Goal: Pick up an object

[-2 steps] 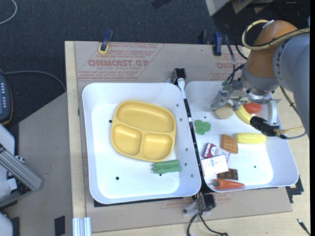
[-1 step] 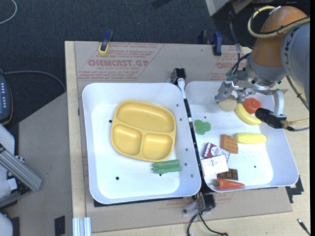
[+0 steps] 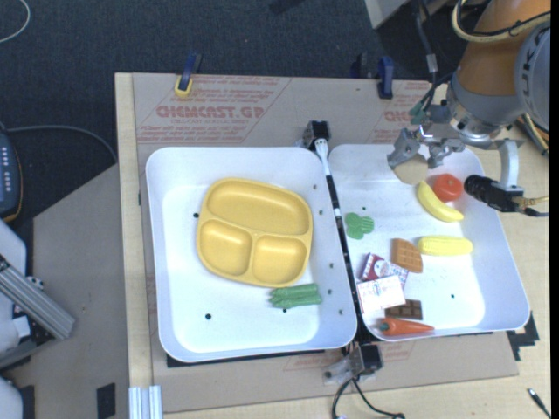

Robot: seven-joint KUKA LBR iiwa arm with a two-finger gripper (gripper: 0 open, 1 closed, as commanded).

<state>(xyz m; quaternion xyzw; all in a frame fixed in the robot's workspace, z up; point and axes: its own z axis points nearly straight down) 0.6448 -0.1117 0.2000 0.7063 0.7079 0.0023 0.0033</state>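
We see a yellow plate [image 3: 254, 230] and a green pickle [image 3: 295, 297] in the left bin [image 3: 166, 260]. In the right bin [image 3: 507, 273], a banana [image 3: 438, 202] and tomato [image 3: 447, 187] lie at five o'clock of our end effector [image 3: 425, 151], which hangs released, grasping nothing. A descent there could nudge both fruits or catch two at once. The cardboard-topped table [image 3: 227, 103] stands on dark carpet [image 3: 131, 24].

You see a yellow divided plate [image 3: 254, 231], green pod [image 3: 295, 297], yellow banana [image 3: 438, 202], red tomato [image 3: 448, 186], orange carrot [image 3: 406, 326], white bins [image 3: 166, 260], grey-and-orange arm [image 3: 498, 51].
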